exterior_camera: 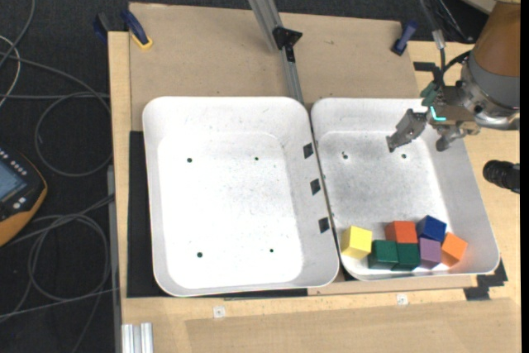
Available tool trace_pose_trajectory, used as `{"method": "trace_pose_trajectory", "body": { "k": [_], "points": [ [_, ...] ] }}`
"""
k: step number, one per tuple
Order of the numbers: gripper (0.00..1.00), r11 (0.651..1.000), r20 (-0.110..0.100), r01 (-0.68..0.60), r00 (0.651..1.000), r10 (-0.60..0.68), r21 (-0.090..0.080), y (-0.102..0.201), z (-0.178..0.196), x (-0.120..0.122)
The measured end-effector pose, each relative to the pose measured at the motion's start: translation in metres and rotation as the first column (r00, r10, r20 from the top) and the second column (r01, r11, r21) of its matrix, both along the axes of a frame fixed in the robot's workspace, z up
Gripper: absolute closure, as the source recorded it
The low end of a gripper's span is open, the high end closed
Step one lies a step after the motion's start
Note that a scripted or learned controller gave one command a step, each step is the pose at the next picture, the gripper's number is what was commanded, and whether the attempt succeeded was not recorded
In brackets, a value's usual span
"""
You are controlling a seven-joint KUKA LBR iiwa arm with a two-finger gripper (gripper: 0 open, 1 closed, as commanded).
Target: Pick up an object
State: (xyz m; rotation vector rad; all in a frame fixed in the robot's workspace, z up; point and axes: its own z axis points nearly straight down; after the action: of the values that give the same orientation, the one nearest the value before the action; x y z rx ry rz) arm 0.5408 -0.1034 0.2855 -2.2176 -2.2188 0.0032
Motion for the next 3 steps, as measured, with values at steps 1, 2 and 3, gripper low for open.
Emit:
{"method": "trace_pose_trajectory", "body": {
  "k": [1,2,3],
  "points": [
    [0.0,1.0,0.004,0.0,1.0,0.0,-0.001,0.0,0.002,0.001],
    [0.0,1.0,-0.003,0.002,1.0,-0.002,0.0,-0.008,-0.058,-0.002],
    [0.0,1.0,-0.002,0.001,1.0,-0.001,0.0,-0.007,-0.1,-0.004]
  ]
}}
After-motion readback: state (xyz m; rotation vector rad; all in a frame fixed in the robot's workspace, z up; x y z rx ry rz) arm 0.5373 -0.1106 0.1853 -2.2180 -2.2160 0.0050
